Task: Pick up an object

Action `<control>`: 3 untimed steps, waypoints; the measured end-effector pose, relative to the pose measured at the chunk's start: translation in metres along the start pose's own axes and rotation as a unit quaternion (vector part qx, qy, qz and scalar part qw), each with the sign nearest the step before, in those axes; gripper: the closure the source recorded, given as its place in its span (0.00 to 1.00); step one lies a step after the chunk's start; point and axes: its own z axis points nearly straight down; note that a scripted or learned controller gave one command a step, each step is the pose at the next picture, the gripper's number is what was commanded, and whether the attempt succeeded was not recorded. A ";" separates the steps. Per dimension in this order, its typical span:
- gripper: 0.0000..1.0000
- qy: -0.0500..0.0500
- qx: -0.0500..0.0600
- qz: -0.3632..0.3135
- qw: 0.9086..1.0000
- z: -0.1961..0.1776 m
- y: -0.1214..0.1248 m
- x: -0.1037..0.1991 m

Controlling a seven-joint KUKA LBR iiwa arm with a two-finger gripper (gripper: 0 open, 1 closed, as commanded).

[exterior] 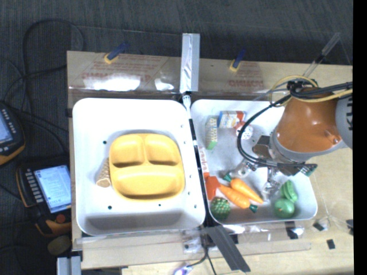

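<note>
Low in the right bin (198, 153), along its lower rim, lie a green strawberry-like piece (221, 207), two orange carrots (242, 192) and green peppers (285, 199), packed close together. Small printed boxes (223, 122) rest at the bin's upper left; their writing is too small to read. The gripper (258, 175) hangs over the carrots and peppers under the orange-banded wrist; its fingers look spread, with nothing seen between them. Bare white floor shows in the middle of this bin. At frame left, the left bin (86, 153) holds a yellow divided tray (147, 165) with white margin all around it.
</note>
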 end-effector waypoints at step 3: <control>0.00 -0.001 0.001 -0.076 0.997 -0.001 0.025 0.030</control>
